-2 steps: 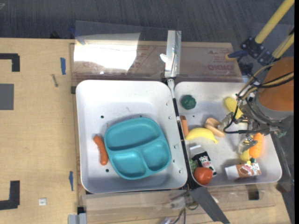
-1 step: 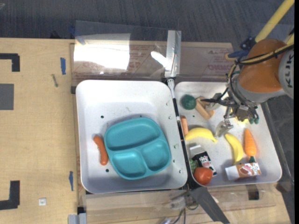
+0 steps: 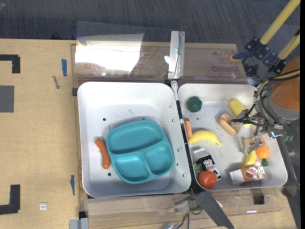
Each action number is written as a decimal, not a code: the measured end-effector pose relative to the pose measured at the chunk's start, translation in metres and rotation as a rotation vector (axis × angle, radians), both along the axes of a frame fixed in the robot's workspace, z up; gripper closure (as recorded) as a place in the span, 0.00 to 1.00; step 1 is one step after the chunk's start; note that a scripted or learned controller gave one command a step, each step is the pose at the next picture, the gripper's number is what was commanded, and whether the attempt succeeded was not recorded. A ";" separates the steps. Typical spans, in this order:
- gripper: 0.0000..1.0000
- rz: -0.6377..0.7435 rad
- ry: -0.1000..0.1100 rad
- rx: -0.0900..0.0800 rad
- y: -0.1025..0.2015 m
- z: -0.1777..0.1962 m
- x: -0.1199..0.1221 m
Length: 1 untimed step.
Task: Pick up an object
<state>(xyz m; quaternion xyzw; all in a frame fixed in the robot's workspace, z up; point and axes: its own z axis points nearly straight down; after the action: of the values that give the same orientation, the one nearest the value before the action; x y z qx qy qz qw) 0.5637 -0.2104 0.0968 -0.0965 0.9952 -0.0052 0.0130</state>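
Note:
The right bin (image 3: 214, 90) holds several toy foods: a green ball (image 3: 194, 104), a yellow corn cob (image 3: 237, 107), a tan bun (image 3: 228, 124), a banana (image 3: 204, 138), a black-and-white carton (image 3: 206, 163), a red tomato (image 3: 207, 179), a white-and-orange carton (image 3: 249, 174) and a small orange piece (image 3: 261, 152). The arm's orange band (image 3: 286, 95) hangs over the bin's right side. My gripper (image 3: 253, 140) points down between the bun and the orange piece, low over the bin floor. Cables and the wrist hide much of it.
The left bin (image 3: 90, 99) carries a teal divided plate (image 3: 139, 150) and an orange sausage (image 3: 102, 152) beside it. A thin orange stick (image 3: 188, 128) lies along the wall between the bins. Yellow-and-black clamps (image 3: 267, 46) stand at the back right.

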 end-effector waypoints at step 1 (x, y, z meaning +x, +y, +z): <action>0.00 0.038 -0.005 0.002 -0.012 0.000 -0.021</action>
<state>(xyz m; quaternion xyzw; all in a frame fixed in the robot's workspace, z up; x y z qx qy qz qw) 0.5423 -0.2219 0.0969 -0.1153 0.9932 -0.0040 0.0158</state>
